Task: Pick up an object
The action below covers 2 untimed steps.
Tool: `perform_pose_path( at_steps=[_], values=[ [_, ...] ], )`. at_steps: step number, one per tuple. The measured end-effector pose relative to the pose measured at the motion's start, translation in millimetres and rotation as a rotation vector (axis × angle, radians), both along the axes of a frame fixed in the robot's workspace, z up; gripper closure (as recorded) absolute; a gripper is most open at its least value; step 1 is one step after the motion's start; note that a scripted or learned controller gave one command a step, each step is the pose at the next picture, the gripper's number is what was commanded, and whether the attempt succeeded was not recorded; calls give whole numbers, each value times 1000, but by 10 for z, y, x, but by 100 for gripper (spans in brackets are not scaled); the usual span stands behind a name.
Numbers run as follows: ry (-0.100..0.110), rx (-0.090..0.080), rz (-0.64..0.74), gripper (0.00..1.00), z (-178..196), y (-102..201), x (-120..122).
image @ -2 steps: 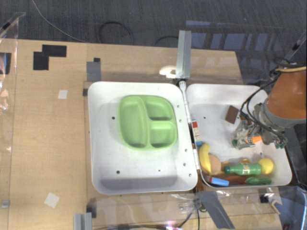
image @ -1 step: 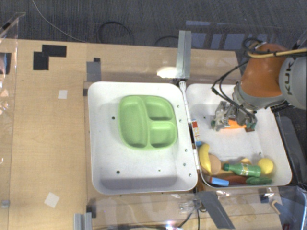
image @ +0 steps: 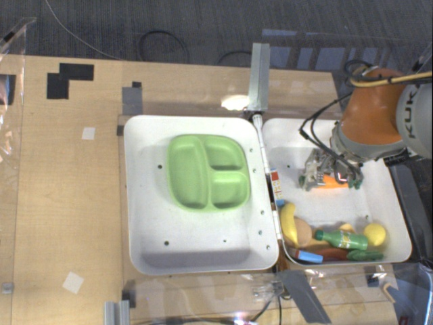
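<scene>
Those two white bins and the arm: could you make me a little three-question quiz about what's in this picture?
1. True or false: the green divided plate lies in the left bin.
2. Which bin is the gripper over: left or right?
3. What colour is the object right under the gripper?
A) orange B) purple C) white

Key: 1 true. 2 the right bin. 3 A.

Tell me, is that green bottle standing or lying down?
Lying down: the green bottle rests on its side, along the right bin's near wall.
</scene>
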<state>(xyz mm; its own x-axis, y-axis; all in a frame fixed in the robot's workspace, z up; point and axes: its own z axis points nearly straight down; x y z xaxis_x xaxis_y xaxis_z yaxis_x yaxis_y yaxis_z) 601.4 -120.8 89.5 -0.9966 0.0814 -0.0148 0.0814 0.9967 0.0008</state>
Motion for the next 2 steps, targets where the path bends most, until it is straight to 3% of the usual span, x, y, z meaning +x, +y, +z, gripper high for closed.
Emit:
perform_pose_path(
  at_steps=[1, 2],
  values=[
    [2, 0, -128, 0, 1, -605, -314],
    [-9, 0, -125, 100, 134, -596, -278]
  ],
)
